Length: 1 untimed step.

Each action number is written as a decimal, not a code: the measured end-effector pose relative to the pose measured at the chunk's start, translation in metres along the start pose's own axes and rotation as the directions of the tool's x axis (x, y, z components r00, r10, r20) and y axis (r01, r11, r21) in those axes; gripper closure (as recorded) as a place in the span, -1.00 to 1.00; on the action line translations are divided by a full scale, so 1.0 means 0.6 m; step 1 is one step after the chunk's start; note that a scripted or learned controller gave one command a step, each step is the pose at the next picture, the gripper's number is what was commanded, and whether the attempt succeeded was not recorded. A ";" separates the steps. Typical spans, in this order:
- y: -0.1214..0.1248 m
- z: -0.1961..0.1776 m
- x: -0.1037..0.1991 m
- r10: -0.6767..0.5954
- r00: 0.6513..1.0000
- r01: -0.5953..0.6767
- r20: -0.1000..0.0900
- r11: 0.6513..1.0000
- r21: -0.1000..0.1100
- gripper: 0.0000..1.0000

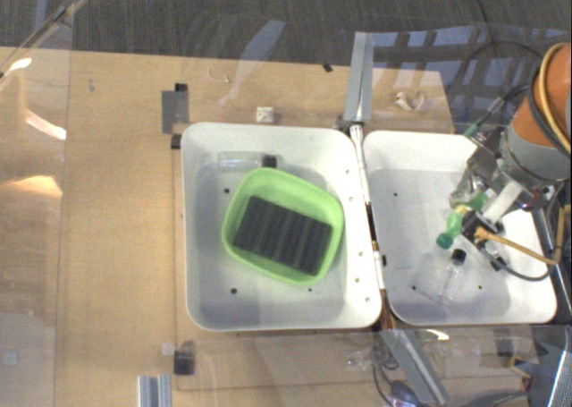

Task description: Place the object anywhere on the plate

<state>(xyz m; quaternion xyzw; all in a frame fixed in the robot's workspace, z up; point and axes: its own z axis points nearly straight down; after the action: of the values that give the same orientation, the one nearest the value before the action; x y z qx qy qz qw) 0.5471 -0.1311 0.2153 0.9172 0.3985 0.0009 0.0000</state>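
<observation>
Nearest the lens: arm (547, 119), grey with orange band, reaching in from the right over the right bin (420, 139). Carries the gripper (453, 228) low above the bin floor, right of the bin's centre. Gripper opening: cannot tell from this view; nothing seen clamped in it. Locate the task object, a small clear vial (450, 278) with a dark cap, lying flat on the right bin floor just beside the gripper tip, on the side toward the near rim. Long axis: roughly near-to-far in the view, cap end toward the gripper, clear body toward the near rim; outline faint against the white floor, so exact ends uncertain. Locate the target, a green plate (234, 217) with a dark ridged insert (281, 235), in the left bin (201, 289), well apart from the vial and to its left. Judged requirement: short descent and shift toward the near rim to reach the vial, closing across its narrow width, then lift and travel left. Clear the two adjoining bin rims (362, 217) between vial and plate. Note open floor around the vial on all sides. Note loose cables (514, 249) close to the gripper on its right.
</observation>
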 end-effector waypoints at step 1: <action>-0.072 0.016 0.056 -0.148 0.989 0.148 0.000 0.989 0.000 1.00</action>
<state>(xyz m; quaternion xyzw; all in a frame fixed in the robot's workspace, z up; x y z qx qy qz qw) 0.5384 -0.0771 0.2057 0.8851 0.4653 0.0009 0.0001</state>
